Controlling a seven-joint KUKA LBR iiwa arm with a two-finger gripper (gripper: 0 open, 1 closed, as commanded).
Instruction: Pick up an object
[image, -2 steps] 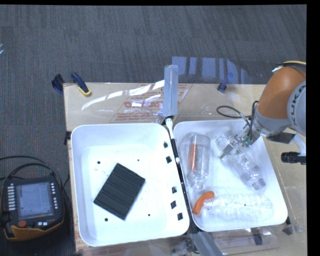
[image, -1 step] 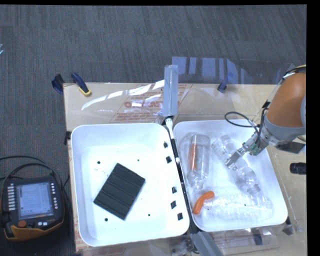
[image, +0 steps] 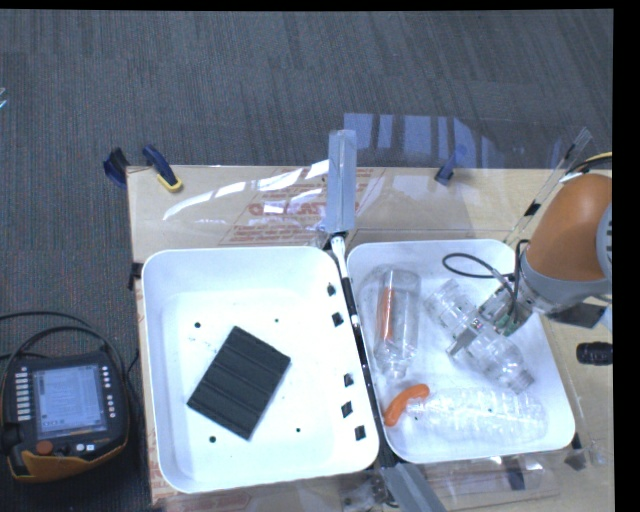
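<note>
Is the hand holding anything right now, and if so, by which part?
Cannot be told. The hand is down among clear plastic bottles in the right bin, and the see-through clutter hides any hold.

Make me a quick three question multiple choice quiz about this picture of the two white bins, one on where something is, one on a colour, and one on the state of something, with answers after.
1. Where does the dark ridged pad lie?
A. in the left bin
B. in the right bin
C. on the floor beside the bench

2. What colour is the small curved piece near the front of the right bin?
A. blue
B. orange
C. green

3. How does the clear plastic bottle by the divider sit?
A. standing upright
B. hanging from the gripper
C. lying on its side

Answers:
1 A, the pad rests flat on the left bin's white floor.
2 B, it stands out orange beside the clear plastic.
3 C, its length runs along the bin floor, apart from the gripper, which is low over the clear plastic items further right.
</note>
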